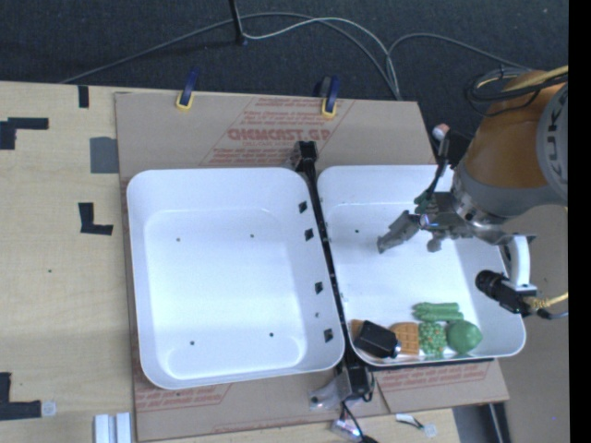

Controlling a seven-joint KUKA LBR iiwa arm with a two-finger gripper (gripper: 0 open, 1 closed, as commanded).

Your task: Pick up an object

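Light is even and fairly bright, and the white bins [222, 275] come out nearly blown, with a soft grey shading along their inner walls. The arm [512, 150] casts only a faint shadow on the right bin's floor. The picture is low in resolution and slightly soft, so the small items at the near edge blur together.

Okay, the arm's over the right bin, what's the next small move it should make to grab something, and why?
Probably shift the gripper toward the near edge of the right bin. It hangs over bare floor, while the objects, a black item, an orange block and green pieces, cluster along that near wall.
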